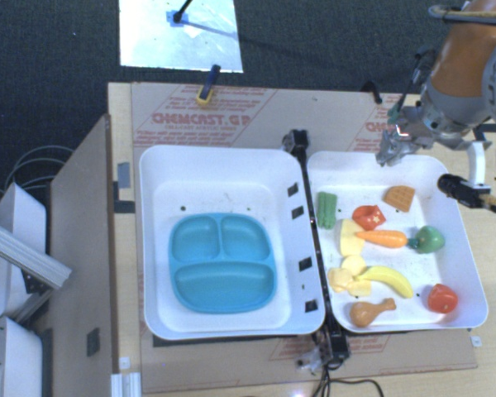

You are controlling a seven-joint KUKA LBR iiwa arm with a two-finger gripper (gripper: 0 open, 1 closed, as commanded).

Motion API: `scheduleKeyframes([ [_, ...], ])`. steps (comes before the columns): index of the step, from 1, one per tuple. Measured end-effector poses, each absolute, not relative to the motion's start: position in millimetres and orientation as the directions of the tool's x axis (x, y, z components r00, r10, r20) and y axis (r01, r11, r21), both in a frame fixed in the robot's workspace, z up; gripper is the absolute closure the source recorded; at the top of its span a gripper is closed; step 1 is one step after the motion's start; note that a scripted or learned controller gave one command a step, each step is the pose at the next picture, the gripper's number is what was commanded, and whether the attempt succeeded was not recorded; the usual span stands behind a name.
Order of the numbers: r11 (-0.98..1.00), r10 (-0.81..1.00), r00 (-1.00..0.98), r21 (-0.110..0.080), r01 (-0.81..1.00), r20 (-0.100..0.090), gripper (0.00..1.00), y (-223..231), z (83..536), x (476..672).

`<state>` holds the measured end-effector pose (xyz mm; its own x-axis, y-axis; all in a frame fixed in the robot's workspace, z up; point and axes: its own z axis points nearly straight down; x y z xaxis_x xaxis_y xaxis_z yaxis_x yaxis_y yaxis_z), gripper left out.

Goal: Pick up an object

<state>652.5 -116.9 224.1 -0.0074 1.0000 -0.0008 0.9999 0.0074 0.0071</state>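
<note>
The right bin [455, 188] holds several toy foods: a green piece [326, 209], a red tomato-like piece [369, 217], a brown bread-like piece [400, 197], an orange carrot [383, 239], a green pepper [430, 239], a yellow wedge [350, 236], a banana [386, 279], a drumstick [371, 311] and a red piece [442, 298]. My gripper [392, 153] hangs above the bin's far edge, apart from all of them, with nothing seen in it.
The left bin [161, 180] holds a blue divided plate [222, 262]. A black divider [307, 222] runs between the bins. Brown cardboard [223, 118] lies behind them, with a yellow and blue tool [207, 89] on it. The arm [471, 56] enters at the upper right.
</note>
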Motion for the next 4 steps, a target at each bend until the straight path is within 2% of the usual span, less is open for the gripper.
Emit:
scheduleKeyframes([
  [4,0.022,1.0,-0.022,0.02,1.0,-0.004,1.0,-117,268,655.9],
])
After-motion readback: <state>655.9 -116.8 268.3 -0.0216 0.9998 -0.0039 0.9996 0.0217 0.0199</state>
